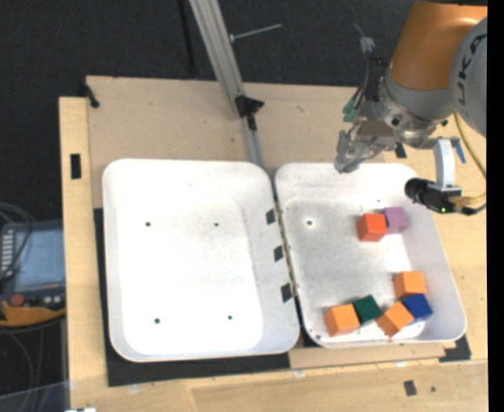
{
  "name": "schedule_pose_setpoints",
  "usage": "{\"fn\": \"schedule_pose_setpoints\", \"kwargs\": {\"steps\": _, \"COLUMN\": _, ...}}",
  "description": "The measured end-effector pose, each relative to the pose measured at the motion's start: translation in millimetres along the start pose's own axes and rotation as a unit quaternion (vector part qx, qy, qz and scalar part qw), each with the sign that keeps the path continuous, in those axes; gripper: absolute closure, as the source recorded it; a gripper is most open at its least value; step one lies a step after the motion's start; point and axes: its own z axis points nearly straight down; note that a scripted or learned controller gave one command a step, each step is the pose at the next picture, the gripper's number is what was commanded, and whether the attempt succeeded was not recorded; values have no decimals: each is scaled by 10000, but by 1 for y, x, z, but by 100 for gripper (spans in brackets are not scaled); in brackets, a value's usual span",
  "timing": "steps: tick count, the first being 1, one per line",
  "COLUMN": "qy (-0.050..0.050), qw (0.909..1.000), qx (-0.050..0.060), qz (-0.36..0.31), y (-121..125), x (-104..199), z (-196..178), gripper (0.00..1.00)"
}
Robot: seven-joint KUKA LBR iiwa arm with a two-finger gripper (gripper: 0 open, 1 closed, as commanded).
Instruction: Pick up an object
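Note:
My gripper (348,163) hangs over the far edge of the right bin (320,256), its fingers pointing down and close together with nothing seen between them. In that bin an orange-red block (372,227) lies beside a purple block (396,220), well in front and to the right of the gripper. Along the near edge lie an orange block (342,318), a dark green block (367,308), another orange block (397,318), a blue block (415,305) and a third orange block (410,283).
The left bin (191,256) lies beside the right one, with small black clips along the seam between them. A slanted metal rail (221,54) rises behind the bins. A handheld control unit (28,269) with cables sits off the bench at left.

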Motion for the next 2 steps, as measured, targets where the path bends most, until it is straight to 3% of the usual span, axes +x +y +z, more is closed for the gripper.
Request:
{"fn": "schedule_pose_setpoints", "kwargs": {"steps": 1, "qy": 9, "qw": 10000, "qx": 23, "qz": -1, "y": 1, "x": 49, "z": 17, "gripper": 100}}
{"fn": "schedule_pose_setpoints", "kwargs": {"steps": 2, "qy": 7, "qw": 10000, "qx": 11, "qz": -4, "y": 23, "x": 100, "z": 31, "gripper": 100}}
